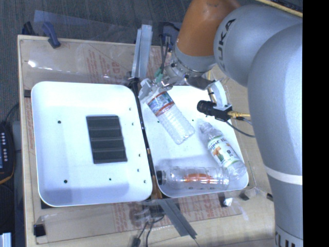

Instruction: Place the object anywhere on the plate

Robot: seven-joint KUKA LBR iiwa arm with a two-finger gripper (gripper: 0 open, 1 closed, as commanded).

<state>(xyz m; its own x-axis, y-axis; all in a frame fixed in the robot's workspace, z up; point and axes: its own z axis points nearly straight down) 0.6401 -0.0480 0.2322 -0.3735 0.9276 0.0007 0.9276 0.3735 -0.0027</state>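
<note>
A dark ribbed rectangular plate (pixel 106 139) lies flat in the middle of the left white bin (pixel 56 102). In the right bin (pixel 240 185), a clear plastic bottle with a blue and red label (pixel 168 115) lies slanted, its cap end up at the far left corner. My gripper (pixel 160 78) hangs right over that cap end, under the orange wrist band, and the wrist hides where they meet. The plate is well to the left of the gripper, across the wall between the bins.
Two more clear bottles are in the right bin: one with a green and orange label (pixel 222 151) at the right, and one lying along the front wall (pixel 193 176). A black fitting with a yellow cable (pixel 213 108) juts from the arm above the bin.
</note>
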